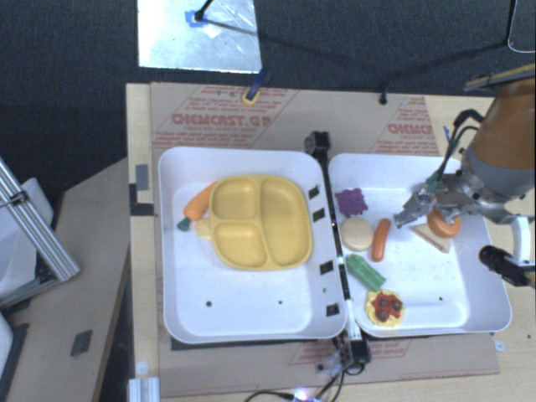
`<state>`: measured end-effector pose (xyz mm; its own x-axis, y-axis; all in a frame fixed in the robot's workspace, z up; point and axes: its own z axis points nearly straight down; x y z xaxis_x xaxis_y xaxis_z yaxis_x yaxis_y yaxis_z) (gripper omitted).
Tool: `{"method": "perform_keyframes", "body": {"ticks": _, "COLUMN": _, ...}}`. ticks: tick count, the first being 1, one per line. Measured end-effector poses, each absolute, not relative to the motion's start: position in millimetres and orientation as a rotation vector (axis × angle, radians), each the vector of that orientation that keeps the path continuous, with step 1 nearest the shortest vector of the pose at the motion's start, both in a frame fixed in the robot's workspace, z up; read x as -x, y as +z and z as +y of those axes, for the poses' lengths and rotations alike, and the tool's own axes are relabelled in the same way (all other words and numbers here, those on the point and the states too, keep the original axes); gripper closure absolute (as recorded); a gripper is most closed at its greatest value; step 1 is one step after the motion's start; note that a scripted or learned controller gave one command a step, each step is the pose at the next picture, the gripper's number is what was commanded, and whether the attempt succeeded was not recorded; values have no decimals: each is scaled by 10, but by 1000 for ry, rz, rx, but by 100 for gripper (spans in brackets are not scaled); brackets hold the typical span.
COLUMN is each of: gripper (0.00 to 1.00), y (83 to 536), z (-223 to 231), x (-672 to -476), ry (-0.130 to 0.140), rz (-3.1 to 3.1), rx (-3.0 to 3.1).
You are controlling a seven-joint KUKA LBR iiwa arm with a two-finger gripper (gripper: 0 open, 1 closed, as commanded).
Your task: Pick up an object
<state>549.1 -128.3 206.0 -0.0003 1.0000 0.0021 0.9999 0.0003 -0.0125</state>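
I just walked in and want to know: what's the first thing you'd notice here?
The big yellow tray stands out first, sitting in the left bin with a toy carrot tucked against its left edge. Next comes the arm reaching in from the right, its gripper low over the right bin beside an orange piece. Toy foods lie nearby: purple grapes, a sausage and a small pizza.

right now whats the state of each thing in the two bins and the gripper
yellow divided plate: flat in the left bin, compartments bare
carrot: lying against the plate's left rim
purple piece: lying loose in the right bin
cream round: resting beside the sausage
sausage: lying flat
green piece: lying flat
small pizza: flat, topping up
orange item: under the gripper, on a tan wedge
gripper: low over the right bin
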Motion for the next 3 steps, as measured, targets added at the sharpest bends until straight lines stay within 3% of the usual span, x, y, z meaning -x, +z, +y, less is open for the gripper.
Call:
{"method": "perform_keyframes", "body": {"ticks": 1, "gripper": 0, "y": 2132, "z": -1279, "x": -5520, "ry": -1, "rz": -2226, "rx": 2218}}
{"method": "perform_keyframes", "body": {"ticks": 3, "gripper": 0, "y": 1079, "z": -1302, "x": -5484, "ry": 2, "rz": -2220, "rx": 2218}}
